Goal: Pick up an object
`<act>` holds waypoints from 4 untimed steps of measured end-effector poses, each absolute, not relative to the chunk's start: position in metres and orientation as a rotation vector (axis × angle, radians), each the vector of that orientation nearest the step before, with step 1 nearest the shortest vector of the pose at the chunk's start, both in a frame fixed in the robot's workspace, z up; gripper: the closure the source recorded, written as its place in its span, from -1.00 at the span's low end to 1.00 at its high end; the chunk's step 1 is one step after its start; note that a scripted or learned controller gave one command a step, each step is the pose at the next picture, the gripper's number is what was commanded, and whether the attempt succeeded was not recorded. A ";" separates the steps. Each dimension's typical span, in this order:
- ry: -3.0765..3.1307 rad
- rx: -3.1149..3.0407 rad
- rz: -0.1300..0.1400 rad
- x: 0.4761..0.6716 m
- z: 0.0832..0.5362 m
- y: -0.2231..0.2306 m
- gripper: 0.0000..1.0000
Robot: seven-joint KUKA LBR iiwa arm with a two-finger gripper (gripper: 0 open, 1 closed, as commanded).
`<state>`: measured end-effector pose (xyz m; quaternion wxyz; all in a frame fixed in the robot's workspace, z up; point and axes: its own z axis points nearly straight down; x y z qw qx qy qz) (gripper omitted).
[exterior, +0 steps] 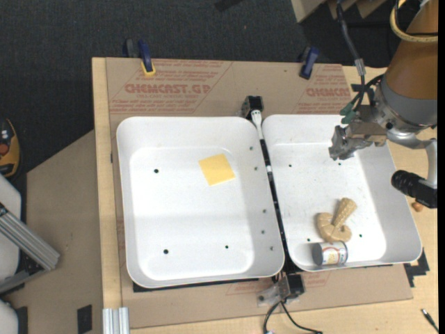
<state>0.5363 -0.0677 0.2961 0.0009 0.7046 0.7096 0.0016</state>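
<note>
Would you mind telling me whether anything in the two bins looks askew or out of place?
Only mildly: a small can lies on its side at the right bin's near edge, touching a tan toy. The yellow square in the left bin lies flat.
</note>
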 end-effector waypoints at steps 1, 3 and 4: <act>2.222 2.210 0.010 0.578 0.357 -0.025 1.00; 2.234 2.220 -0.009 0.577 0.266 0.094 1.00; 2.221 2.212 0.015 0.615 0.363 0.130 1.00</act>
